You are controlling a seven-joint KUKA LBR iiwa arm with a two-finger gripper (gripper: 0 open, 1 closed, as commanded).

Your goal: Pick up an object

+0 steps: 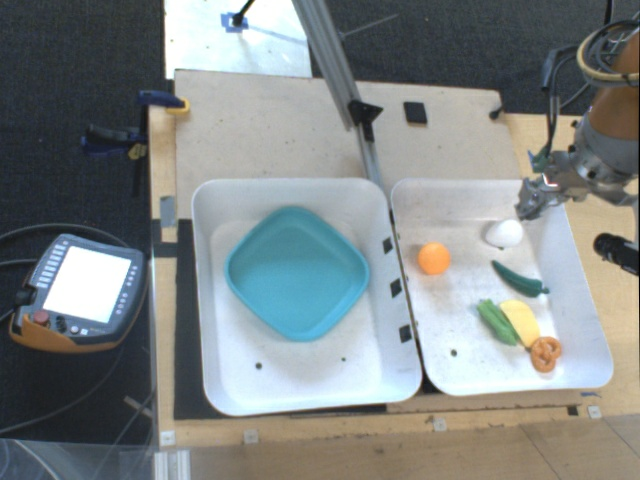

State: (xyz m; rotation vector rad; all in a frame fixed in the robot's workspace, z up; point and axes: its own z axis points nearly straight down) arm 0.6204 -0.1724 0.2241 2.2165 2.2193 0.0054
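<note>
In the right bin [455, 368] lie an orange ball [434, 259], a white egg-shaped object [504, 234], a dark green pepper-like piece [518, 279], a green pod [496, 321], a yellow piece [521, 318] and a small orange pretzel [545, 353]. My gripper [531, 206] hangs at the bin's far right corner, just above and right of the white object. Nothing shows between its fingers.
The left bin [215, 368] holds a teal square plate [296, 271]. A metal pole [330, 53] slants over the bench behind the bins. A teach pendant [78, 290] lies on the floor at left, and clamps [120, 140] sit at the bench's left edge.
</note>
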